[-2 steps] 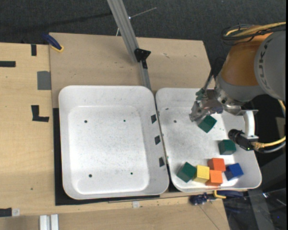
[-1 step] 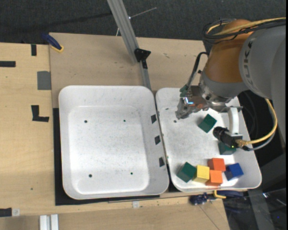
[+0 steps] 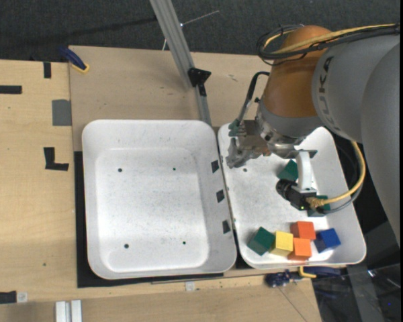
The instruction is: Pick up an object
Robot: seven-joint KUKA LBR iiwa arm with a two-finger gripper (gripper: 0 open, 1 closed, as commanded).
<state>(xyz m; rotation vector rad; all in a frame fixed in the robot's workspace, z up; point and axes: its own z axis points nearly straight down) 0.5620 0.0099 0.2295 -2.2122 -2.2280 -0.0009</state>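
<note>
My gripper (image 3: pixel 236 154) hangs over the upper left corner of the right bin (image 3: pixel 255 193), close to its left wall. No block lies directly under it. Several small blocks sit in a cluster at the bin's front right: a dark green block (image 3: pixel 260 240), a yellow block (image 3: pixel 283 242), two orange blocks (image 3: pixel 302 231) and a blue block (image 3: pixel 328 239). Another green block (image 3: pixel 291 170) lies in the middle of the bin, partly hidden by the wrist hardware.
The left bin (image 3: pixel 151 200) stands right beside the right one, their rims touching. A slanted metal post (image 3: pixel 178 39) rises behind the bins. The grey arm with its orange band (image 3: pixel 302 66) covers the right bin's back right part.
</note>
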